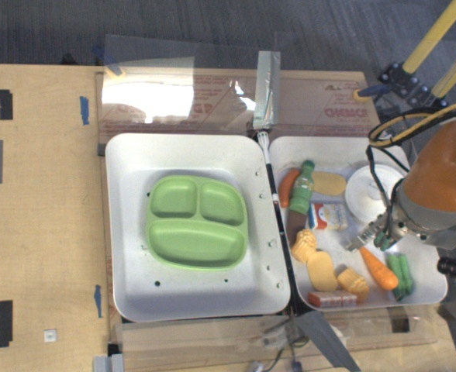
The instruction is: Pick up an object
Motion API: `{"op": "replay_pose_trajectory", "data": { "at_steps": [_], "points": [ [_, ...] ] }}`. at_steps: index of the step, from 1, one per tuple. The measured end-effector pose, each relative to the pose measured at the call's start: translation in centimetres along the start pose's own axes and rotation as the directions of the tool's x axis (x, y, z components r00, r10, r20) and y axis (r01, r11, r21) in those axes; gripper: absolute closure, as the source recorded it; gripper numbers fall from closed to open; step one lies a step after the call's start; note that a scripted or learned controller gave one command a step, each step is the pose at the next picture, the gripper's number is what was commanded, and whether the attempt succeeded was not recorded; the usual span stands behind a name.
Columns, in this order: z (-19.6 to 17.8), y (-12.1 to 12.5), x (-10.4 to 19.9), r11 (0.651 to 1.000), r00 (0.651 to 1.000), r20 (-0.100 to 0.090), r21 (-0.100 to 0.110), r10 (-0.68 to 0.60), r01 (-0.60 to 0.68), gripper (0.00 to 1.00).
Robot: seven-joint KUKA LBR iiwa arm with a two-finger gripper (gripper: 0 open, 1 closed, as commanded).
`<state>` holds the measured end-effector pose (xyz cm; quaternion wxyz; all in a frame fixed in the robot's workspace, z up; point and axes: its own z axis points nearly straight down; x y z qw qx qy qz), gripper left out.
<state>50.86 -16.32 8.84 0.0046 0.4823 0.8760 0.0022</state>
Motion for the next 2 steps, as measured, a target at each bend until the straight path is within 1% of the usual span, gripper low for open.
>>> {"op": "replay_pose_trajectory", "data": {
  "at_steps": [1,2],
  "points": [
    [0.0,-3.1,0.0,0.983,0.983,0.001,0.002,-0.183,0.183,1.00],
    [-4.1,-5.0,-2.8,0.949,0.949,0.001,0.006,0.315,-0.315,1.00]
  ]
}}
